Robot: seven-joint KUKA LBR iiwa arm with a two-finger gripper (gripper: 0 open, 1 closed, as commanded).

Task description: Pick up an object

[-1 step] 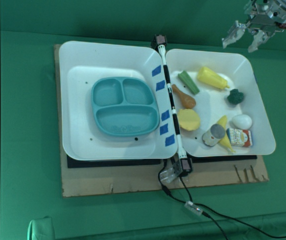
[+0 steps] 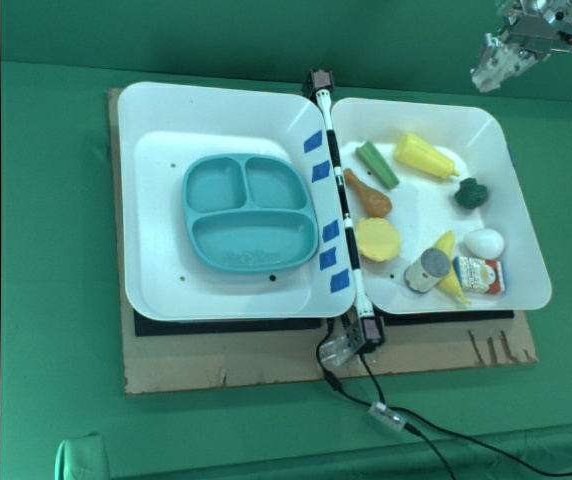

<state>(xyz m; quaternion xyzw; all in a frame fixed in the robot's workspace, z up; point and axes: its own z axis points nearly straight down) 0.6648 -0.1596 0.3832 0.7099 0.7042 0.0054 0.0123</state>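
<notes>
My gripper (image 2: 493, 71) hangs at the top right, above and behind the right bin (image 2: 516, 183), with nothing between its fingers that I can make out. In that bin lie a yellow mustard bottle (image 2: 425, 156), a green celery stick (image 2: 377, 164), a brown drumstick (image 2: 368, 194), a round yellow biscuit (image 2: 377, 239), dark green broccoli (image 2: 470, 193), a white egg (image 2: 483, 243), a tin can (image 2: 426, 269), a yellow banana (image 2: 449, 268) and a small red-and-white carton (image 2: 480, 275).
The left bin (image 2: 151, 138) holds a teal three-compartment plate (image 2: 251, 212). A black-and-white divider with blue tape marks (image 2: 334, 203) runs between the bins. Cardboard (image 2: 266, 368) lies under both, and cables (image 2: 406, 428) trail off the front.
</notes>
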